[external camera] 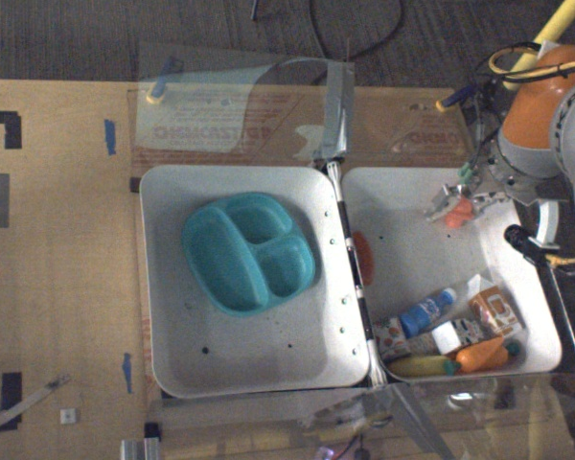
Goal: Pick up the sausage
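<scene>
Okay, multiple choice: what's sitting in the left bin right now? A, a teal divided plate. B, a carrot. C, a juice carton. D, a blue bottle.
A: the teal divided plate lies alone in the left bin, while the small items cluster at the near edge of the right bin.

Even, fairly bright light falls from above, and the two white bins (240, 372) look slightly washed out with only faint shadows along their walls. Pale glare streaks the clear plastic sheet (230, 103) behind the bins. The whole picture is soft and grainy, and small things blur at the right bin's near corner.
</scene>
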Controlling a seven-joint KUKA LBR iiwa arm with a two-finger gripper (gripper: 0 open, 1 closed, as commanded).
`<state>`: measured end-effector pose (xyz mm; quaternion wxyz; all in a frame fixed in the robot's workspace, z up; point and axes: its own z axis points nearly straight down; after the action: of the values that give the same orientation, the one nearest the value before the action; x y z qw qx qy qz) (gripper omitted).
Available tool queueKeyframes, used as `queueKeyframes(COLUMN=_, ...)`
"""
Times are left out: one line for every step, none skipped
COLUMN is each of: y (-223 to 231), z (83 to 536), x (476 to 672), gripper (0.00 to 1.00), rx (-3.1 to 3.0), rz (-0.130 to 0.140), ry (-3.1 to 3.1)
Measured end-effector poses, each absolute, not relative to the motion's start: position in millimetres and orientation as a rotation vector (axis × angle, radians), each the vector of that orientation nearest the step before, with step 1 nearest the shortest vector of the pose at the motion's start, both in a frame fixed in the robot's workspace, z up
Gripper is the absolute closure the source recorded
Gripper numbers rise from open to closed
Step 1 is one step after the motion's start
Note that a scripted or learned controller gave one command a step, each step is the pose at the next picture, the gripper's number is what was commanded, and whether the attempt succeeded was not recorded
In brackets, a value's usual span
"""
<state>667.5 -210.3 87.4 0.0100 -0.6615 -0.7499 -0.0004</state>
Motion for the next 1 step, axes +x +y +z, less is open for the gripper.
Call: queueKeyframes(y=-210.9, z=99.2, x=670.3, gripper=1.0, rx=-2.07, rz=-0.001, ry=-2.36)
